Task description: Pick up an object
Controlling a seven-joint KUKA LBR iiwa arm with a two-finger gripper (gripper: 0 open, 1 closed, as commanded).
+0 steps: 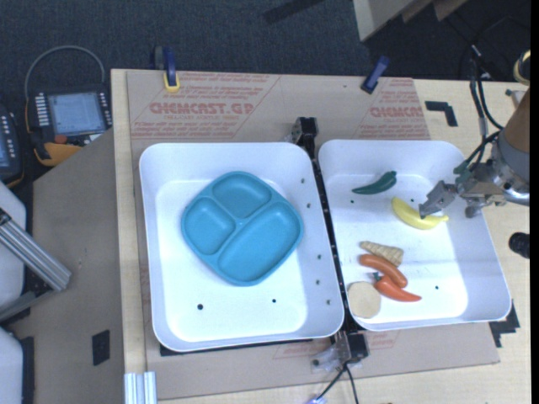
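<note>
Camera view: right bin (484, 263), gripper (455, 199) low over its upper right part, fingers spread apart, nothing between them. Just beside the left fingertip, a yellow banana (418, 215), touching or nearly so, cannot tell which. Up-left of that, a dark green pepper (375, 183). Lower down, a tan cone (381, 250), an orange sausage (383, 267), a red-orange carrot (396, 289), a beige disc (365, 300). Over in the left bin (160, 225), a blue divided plate (242, 226).
</note>
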